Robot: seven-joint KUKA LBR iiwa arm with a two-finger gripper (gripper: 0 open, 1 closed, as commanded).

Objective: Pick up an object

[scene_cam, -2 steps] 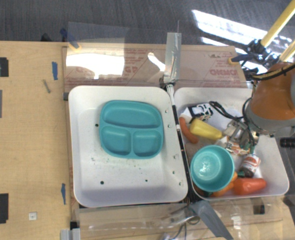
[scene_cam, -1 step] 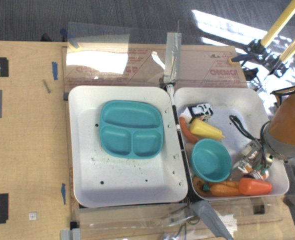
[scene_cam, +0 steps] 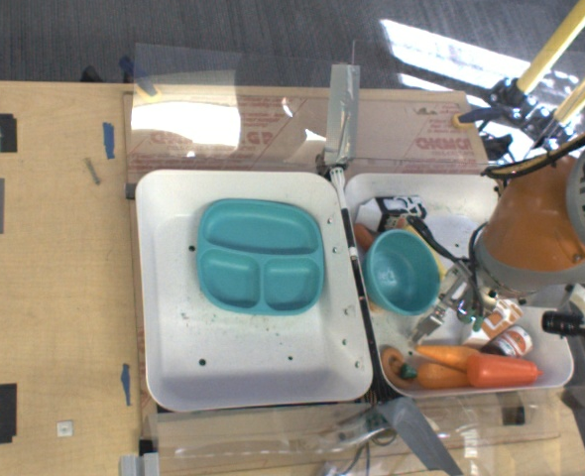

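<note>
The right bin (scene_cam: 441,188) holds a teal bowl (scene_cam: 402,271) lying against its left wall. Along the bin's front lie an orange carrot (scene_cam: 449,355), a red-orange toy vegetable (scene_cam: 503,370) and another orange piece with a green end (scene_cam: 416,373). My gripper (scene_cam: 439,317) hangs low in this bin, just right of the bowl's rim and just above the carrot. The orange band of the arm (scene_cam: 535,228) covers the bin's right part. Nothing shows held in the gripper.
The left bin (scene_cam: 164,296) holds a teal divided plate (scene_cam: 261,256). In the right bin, a black-and-white item (scene_cam: 400,206) lies at the back, a reddish piece (scene_cam: 364,234) by the divider, and a small red-and-white container (scene_cam: 513,341) under the wrist.
</note>
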